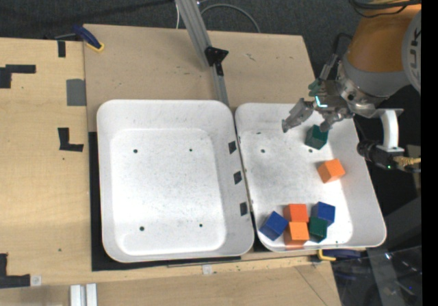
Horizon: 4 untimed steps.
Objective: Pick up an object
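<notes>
— What do we see of the arm [383, 37] beside the right bin [366, 192]?

— We see a rounded orange band over a grey wrist section, with thin dark cables looping above the orange.

— And lower, nearer that bin?

— We make out a dark metal gripper [309, 120] with a small teal light, and a white bracket.
</notes>
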{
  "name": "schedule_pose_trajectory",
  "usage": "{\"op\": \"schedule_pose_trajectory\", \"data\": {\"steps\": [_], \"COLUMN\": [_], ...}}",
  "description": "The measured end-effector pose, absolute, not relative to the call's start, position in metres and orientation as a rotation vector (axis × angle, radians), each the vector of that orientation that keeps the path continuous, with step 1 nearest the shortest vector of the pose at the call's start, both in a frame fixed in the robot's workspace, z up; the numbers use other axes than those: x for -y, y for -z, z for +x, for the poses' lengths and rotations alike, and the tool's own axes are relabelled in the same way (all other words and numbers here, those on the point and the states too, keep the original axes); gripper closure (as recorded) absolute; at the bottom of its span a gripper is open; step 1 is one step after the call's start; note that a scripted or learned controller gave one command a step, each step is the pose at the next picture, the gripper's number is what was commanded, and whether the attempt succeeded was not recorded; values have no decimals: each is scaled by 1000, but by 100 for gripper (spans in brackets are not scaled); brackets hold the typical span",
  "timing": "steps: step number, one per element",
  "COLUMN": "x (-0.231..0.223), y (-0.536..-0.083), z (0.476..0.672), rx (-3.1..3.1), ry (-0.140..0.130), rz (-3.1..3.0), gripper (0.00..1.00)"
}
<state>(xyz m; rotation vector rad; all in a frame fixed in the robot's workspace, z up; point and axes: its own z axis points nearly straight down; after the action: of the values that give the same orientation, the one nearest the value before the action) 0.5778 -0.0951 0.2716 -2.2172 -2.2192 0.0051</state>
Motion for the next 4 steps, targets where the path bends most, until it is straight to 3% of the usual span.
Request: {"op": "schedule_pose_trajectory", "data": {"steps": [1, 3, 4], "x": [95, 109, 110], "y": [-274, -180, -128], "z": [578, 576, 564], "rx": [2223, 2218, 2217], "ry": [-2, -8, -9], "rz": [-2219, -2219, -2217], "gripper": [0, 0, 0]}}
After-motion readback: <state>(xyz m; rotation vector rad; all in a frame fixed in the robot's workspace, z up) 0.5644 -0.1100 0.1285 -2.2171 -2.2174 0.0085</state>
